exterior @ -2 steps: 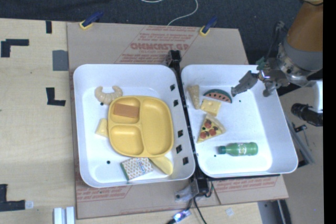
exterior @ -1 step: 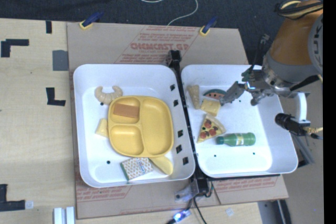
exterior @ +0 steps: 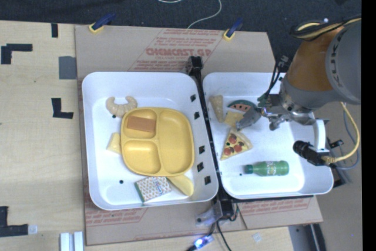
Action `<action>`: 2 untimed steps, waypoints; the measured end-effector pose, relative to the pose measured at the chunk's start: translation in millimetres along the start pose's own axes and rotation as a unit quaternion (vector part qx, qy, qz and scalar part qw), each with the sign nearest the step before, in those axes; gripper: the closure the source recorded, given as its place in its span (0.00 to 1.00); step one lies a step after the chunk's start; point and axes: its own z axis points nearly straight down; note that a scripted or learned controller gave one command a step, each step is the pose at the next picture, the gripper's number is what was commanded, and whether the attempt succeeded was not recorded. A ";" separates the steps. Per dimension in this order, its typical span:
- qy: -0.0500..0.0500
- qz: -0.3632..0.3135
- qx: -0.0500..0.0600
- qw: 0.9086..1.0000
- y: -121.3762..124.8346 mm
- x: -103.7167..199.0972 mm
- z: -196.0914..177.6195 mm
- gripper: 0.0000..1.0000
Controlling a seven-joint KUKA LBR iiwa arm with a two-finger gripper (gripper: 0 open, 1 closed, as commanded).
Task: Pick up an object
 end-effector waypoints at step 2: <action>-0.001 0.001 -0.005 1.000 -9.7 1.2 63.3 0.00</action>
